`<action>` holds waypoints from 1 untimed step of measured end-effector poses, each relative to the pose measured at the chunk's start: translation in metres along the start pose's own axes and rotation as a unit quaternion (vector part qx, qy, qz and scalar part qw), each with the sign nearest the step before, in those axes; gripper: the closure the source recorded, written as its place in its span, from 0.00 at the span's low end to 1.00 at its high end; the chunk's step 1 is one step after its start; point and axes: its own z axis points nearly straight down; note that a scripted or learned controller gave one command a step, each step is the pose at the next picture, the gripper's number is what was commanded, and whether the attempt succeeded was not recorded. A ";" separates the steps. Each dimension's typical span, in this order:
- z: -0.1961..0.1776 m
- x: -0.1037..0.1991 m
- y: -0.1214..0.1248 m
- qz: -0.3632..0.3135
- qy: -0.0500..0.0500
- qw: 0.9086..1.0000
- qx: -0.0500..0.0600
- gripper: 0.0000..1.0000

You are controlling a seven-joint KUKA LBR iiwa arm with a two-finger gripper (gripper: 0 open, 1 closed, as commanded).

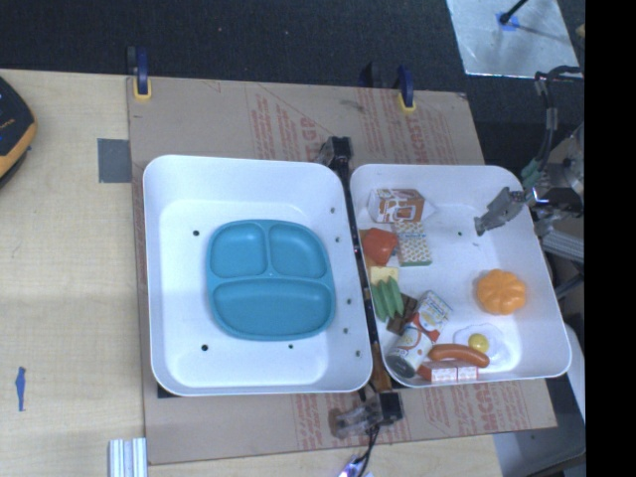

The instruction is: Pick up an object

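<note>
Toys are all piled in the right bin, mostly crowded along its left wall: a red tomato-ish thing, a green veggie, a sandwich cracker, a small carton, a hot dog. The orange pumpkin sits alone out in open floor, so it looks like the easiest grab. The claw hangs at the bin's upper right, nothing between its fingers; whether they're apart or together, can't tell from here. The left bin just holds a blue divided plate. The desk has a yellow-black gadget at the far left.
</note>
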 end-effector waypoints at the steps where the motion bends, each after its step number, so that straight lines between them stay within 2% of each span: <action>1: 0.095 -0.051 -0.025 0.001 0.000 1.000 0.002 0.00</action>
